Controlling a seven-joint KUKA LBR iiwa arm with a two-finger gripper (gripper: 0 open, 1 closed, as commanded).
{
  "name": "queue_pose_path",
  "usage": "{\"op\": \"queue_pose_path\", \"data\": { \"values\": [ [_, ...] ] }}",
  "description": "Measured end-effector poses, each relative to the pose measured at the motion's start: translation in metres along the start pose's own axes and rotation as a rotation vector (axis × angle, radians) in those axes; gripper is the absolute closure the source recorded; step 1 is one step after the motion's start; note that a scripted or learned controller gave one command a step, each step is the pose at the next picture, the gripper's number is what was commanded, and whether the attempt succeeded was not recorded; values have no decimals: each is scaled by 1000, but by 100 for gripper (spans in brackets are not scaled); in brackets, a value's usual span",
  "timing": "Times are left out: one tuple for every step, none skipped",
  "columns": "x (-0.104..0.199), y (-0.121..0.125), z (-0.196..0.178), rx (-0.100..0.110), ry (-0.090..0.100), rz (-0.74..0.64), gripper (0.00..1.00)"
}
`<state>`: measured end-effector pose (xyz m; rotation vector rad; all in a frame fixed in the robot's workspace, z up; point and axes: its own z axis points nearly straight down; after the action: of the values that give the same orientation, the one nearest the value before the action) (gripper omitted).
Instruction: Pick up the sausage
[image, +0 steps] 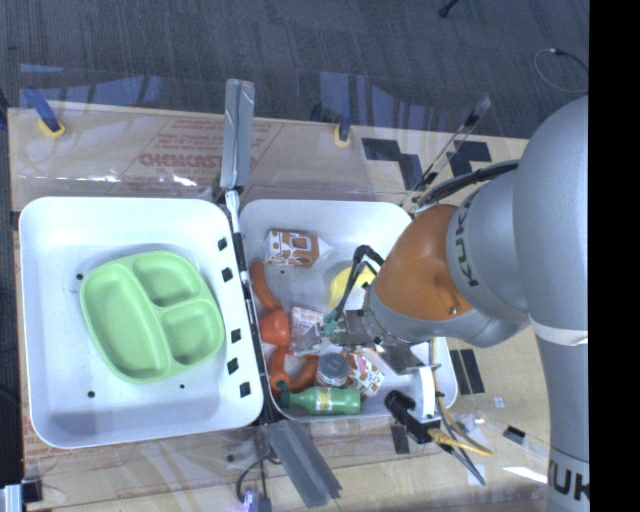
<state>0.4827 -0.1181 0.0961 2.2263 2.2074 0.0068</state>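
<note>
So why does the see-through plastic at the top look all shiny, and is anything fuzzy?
In the camera view, the clear plastic sheet behind the bins catches the light and shows pale glare streaks. The green tray throws a soft grey shadow on the left bin. The big grey arm looks a bit soft, being nearest the camera; the small things in the right bin stay fairly sharp.
</note>
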Motion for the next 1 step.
{"op": "queue_pose_path", "data": {
  "values": [
    [21,-4,2,2,0,-304,0]
  ]
}}
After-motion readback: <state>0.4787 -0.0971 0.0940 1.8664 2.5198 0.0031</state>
